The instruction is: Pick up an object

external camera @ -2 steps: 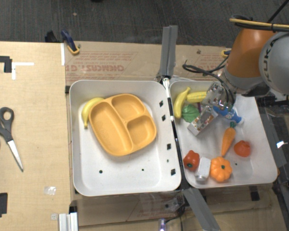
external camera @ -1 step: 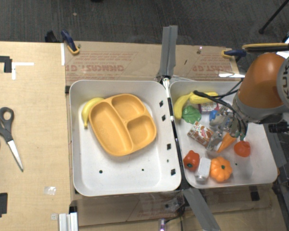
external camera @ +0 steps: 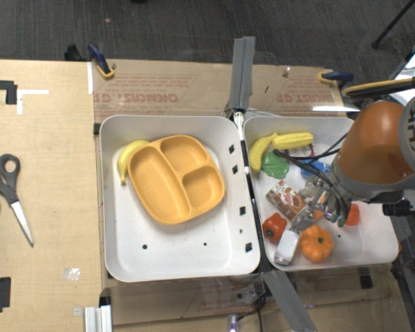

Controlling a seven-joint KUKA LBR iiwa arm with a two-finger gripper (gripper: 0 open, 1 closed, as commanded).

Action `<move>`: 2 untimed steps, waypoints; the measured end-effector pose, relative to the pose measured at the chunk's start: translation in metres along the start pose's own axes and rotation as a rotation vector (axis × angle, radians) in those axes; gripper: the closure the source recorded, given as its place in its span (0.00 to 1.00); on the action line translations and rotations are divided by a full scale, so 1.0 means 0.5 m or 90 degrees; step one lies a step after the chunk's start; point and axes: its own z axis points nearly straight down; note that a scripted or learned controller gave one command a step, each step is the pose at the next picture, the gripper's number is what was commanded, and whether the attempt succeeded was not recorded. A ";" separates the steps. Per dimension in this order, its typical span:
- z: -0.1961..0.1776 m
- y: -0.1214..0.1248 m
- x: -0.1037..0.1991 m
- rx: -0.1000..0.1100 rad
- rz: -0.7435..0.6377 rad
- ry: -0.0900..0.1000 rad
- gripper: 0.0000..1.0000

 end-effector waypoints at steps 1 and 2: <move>0.015 0.090 -0.225 0.010 -0.002 0.035 0.00; 0.012 0.004 -0.113 0.003 0.037 0.014 0.00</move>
